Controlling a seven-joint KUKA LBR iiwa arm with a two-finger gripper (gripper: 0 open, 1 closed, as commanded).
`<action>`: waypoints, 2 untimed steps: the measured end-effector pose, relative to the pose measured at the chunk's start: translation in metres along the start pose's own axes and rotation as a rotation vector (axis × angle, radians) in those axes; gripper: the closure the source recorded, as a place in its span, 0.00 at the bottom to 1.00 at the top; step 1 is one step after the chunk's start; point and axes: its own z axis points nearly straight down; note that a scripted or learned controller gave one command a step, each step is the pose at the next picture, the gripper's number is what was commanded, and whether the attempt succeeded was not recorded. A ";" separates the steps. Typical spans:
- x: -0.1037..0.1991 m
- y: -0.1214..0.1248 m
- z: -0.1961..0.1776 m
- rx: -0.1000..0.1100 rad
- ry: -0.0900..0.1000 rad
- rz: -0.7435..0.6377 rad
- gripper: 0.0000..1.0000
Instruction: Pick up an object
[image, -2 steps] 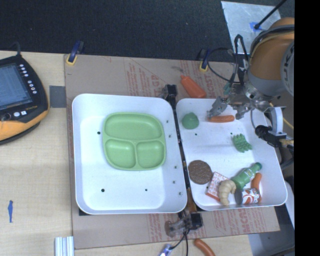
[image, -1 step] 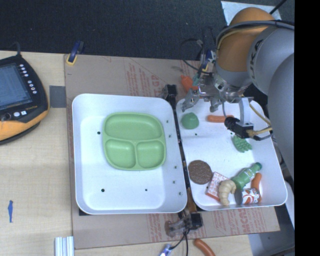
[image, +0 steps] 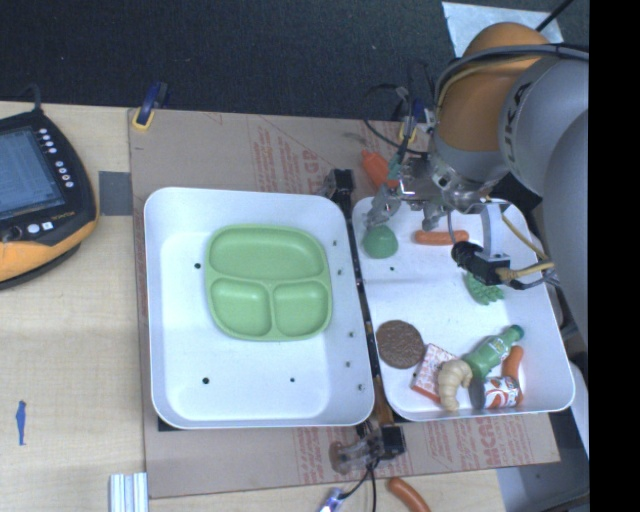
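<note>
The grey arm with its orange band reaches over the far end of the right white bin (image: 560, 340), and its two-finger gripper (image: 408, 212) hangs just above a small green rounded object (image: 379, 241) lying near that bin's far left corner; from here I cannot tell how it is set. A small orange sausage-shaped piece (image: 437, 238) lies just beside it. Toward the near end sit a brown round cookie-like disc (image: 400, 343), a pale croissant-shaped piece (image: 453, 382) and a green plastic bottle (image: 492, 354). The left white bin (image: 180, 380) holds a light green divided plate (image: 268, 282).
</note>
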 end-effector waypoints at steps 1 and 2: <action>-0.098 -0.062 -0.010 -0.001 -0.001 0.001 0.00; -0.153 -0.116 0.073 0.000 -0.001 -0.001 0.00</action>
